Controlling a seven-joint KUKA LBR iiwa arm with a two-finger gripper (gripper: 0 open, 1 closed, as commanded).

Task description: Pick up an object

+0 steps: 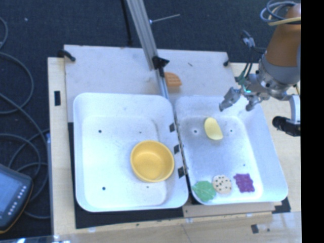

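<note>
handling is judged first: the yellow piece [213, 128], smooth and rounded, is expected to be light, rigid and somewhat slippery, so it is best taken across its narrow width. it lies flat in the upper part of the right bin [263, 151], apart from the green piece [204, 190], the spotted cookie [221, 184] and the purple piece [244, 182] along the near wall. the claw [239, 101] is seen spread open with nothing between its fingers, poised over the bin's far rim, up and right of the yellow piece, near but not touching.
</note>
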